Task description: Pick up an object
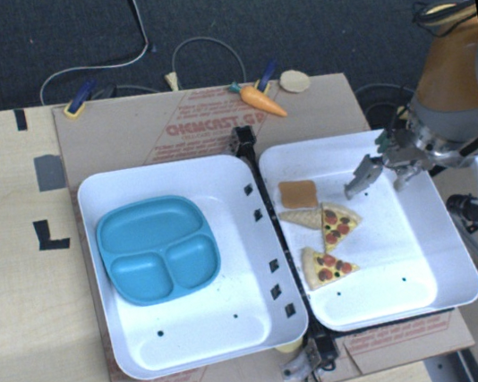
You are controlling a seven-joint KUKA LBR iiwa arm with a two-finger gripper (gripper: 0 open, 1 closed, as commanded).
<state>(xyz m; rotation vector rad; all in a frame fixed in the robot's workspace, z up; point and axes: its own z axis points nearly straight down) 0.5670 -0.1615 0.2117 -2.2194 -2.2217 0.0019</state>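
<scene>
We see our gripper (380, 174) spread open, holding nothing, above the right bin (437, 288), whose left edge bears a toast (298, 194), light, stiff, best pinched across its sides.

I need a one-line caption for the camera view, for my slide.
Grey two-finger gripper hovers open over the right white bin beside toy pizza slices; blue divided plate lies in the left bin.
</scene>
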